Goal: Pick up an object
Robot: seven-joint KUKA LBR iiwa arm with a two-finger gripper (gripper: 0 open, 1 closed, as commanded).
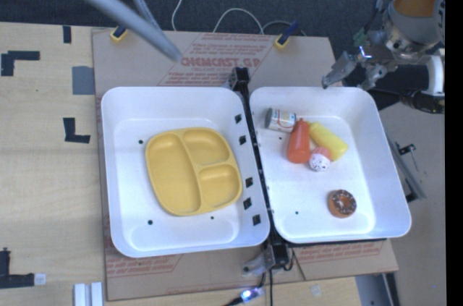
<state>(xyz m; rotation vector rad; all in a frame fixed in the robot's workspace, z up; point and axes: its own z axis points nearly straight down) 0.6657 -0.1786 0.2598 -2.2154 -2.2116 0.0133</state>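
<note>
Evidently the approach step is in hand: the empty, spread gripper point(351, 71) is held just beyond the shallow white right-hand bin point(383, 174), so descent over the orange plastic bottle point(299, 142) inside it is called for.

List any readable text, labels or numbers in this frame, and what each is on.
Red stencilled print on the cardboard sheet above the bins: one line of capitals, too blurred to read reliably.
Label on the small packet in the right bin: too small to read.
No other text is legible.
</note>
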